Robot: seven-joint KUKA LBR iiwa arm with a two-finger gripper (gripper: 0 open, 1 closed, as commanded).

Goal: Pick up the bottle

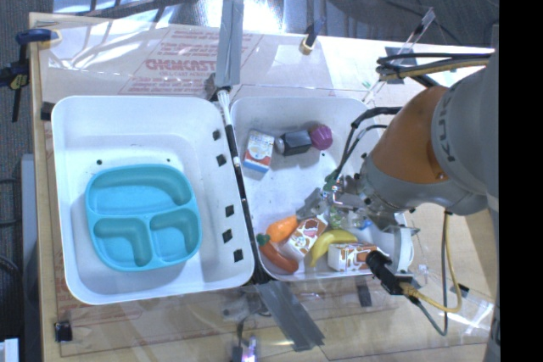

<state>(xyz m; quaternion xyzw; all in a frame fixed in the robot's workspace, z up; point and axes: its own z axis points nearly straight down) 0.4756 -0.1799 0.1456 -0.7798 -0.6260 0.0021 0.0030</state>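
The bottle (pixel 303 139), dark with a purple cap, lies on its side near the far wall of the right bin (pixel 280 108), just right of a small white and blue carton (pixel 258 153). The arm (pixel 424 150) reaches in from the right, and its pincer (pixel 337 197) hangs low over the middle of the same bin, nearer than the bottle and apart from it; whether it is open or closed I cannot tell. Just in front of the pincer sits a cluster at the bin's near wall: a carrot (pixel 282 228), a red sausage-like piece (pixel 278 257), a printed packet (pixel 310 234), a banana (pixel 327 242) and a small carton (pixel 352 257). The left bin (pixel 76 119) holds a light blue compartment tray (pixel 142 215). Both bins rest on the table (pixel 170 55)
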